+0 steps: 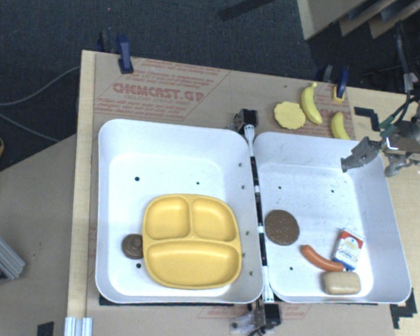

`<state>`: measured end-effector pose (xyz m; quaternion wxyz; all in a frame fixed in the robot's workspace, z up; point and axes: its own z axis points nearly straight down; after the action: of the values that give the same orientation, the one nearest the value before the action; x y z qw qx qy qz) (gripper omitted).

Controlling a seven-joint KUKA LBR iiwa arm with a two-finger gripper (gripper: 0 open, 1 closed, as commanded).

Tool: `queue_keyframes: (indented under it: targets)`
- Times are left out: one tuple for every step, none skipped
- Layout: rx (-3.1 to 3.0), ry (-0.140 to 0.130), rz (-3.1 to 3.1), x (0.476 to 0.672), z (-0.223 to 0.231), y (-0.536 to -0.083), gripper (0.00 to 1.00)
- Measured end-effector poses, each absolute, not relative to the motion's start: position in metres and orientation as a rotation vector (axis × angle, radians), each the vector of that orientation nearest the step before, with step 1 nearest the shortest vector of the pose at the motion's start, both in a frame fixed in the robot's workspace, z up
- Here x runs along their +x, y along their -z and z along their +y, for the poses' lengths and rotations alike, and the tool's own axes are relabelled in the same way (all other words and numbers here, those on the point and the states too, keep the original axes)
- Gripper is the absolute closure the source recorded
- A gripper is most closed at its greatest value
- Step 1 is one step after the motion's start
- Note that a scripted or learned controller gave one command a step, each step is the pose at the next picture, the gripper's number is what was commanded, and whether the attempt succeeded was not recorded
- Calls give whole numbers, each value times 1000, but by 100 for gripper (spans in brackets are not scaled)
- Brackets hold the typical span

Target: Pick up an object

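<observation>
Nothing lifted yet: gripper [376, 153] spread open and empty over far right bin [321, 175]; hot dog [321, 259] untouched.

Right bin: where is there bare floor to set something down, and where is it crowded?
The right bin has bare floor across its upper half, from the centre divider to the right wall, below the gripper. The lower part is crowded: brown disc, sausage, small carton and beige block cluster there.
</observation>
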<state>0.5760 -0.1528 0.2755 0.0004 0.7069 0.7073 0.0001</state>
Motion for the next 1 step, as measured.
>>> queue_keyframes:
  targets:
    - [2237, 14, 2232, 489, -124, -138, 0]
